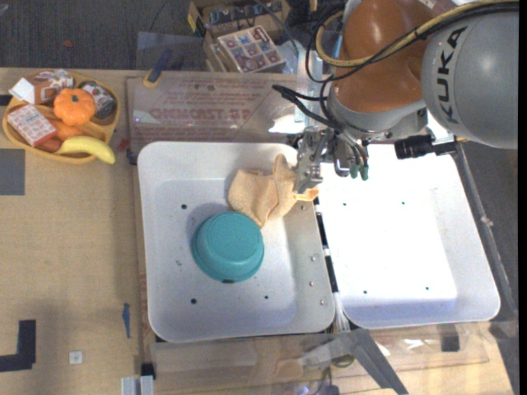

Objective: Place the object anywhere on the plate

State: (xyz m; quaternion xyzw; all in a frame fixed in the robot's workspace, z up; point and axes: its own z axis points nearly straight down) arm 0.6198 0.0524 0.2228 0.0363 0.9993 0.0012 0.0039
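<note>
The two-finger tool [306, 171] is seen at the upper right edge of the left shallow white bin [165, 303], close against the raised rim that is shared with the right shallow white bin [469, 286]. Its fingers are closed on the upper right corner of the crumpled tan cloth [257, 194], which is lifted there — the rest of the cloth is left draped on the bin floor. The round teal plate [229, 246] is found just below and to the left of the cloth, with its upper edge touching or nearly touching the fabric. Open floor is left in the left bin to the plate's left, below it and to its right. On the table, well apart at the far left, a yellow bowl of toy fruit [58, 126] is set — beyond the bins, cardboard boxes [239, 31] are stacked.
</note>
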